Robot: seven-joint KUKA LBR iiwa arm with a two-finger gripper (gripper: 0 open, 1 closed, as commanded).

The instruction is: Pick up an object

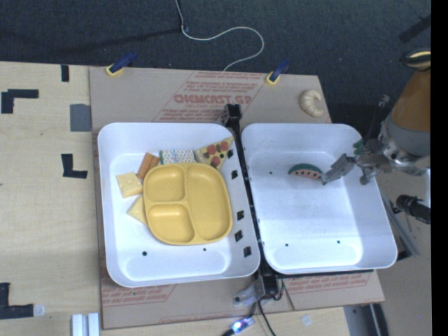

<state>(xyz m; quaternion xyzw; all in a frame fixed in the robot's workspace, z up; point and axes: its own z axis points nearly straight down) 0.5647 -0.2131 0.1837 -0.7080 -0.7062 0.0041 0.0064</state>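
The small green-and-red watermelon-slice toy (305, 171) lies in the right white bin (350, 257) — just beside the gripper (334, 171), whose grip cannot be told. It should centre over the slice before descending.

We count two white bins: the left bin (112, 208) holds one yellow divided plate (187, 203) and several small food pieces, the right bin (350, 250) one watermelon slice (305, 171).
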